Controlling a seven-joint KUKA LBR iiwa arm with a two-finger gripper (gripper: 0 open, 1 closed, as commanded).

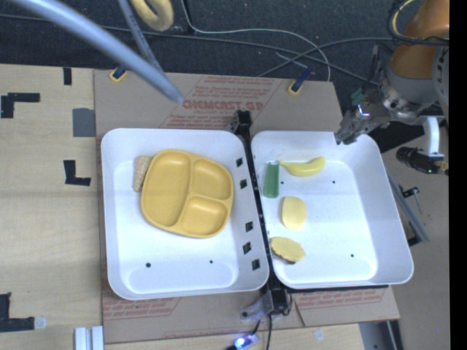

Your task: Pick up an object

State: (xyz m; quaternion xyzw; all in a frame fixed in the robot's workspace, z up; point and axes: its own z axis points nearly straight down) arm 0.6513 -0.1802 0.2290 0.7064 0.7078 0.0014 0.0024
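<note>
Gripper (349,134) hovers at the right bin's (379,217) upper rim; jaws' state I cannot tell. Banana (303,167), upper left of that bin, looks light, slick plastic; pinch mid-curve.

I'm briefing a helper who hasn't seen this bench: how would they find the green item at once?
Look in the right-hand shallow white bin, along its left wall by the divider between the bins. The small green cylinder-like piece stands on end in the picture there, beside a curved yellow banana-shaped piece. It is the sole green thing; its neighbours are all yellow.
</note>
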